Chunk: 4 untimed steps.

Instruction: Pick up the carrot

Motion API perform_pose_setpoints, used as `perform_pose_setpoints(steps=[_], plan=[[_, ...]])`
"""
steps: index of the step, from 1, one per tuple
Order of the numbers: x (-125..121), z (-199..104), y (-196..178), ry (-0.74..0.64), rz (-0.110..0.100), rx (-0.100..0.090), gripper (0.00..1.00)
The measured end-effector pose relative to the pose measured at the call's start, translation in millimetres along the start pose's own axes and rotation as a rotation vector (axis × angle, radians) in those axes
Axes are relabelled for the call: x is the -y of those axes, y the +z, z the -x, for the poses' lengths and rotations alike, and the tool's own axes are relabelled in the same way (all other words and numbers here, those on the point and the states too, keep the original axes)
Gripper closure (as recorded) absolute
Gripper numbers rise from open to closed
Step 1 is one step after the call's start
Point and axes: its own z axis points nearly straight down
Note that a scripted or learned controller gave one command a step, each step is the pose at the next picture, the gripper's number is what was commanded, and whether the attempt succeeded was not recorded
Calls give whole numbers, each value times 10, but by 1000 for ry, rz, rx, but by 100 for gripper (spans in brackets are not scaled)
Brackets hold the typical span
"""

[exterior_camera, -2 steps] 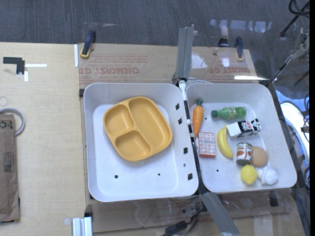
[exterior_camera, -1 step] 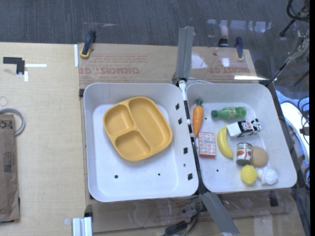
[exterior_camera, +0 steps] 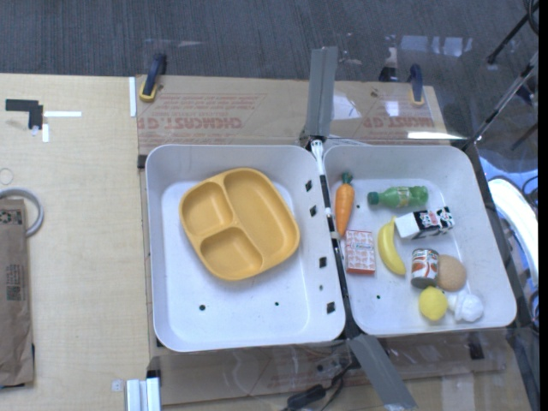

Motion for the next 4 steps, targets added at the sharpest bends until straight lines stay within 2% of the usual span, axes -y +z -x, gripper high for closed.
perform_pose_setpoints(steps=[1, 2, 3, 4], plan=[[41, 254, 0, -39, 2, 0, 100], [46, 285, 2, -247, 1, 1, 100], [21, 135, 3, -546, 2, 1, 100], [-587, 219, 2, -763, 1, 2, 100]])
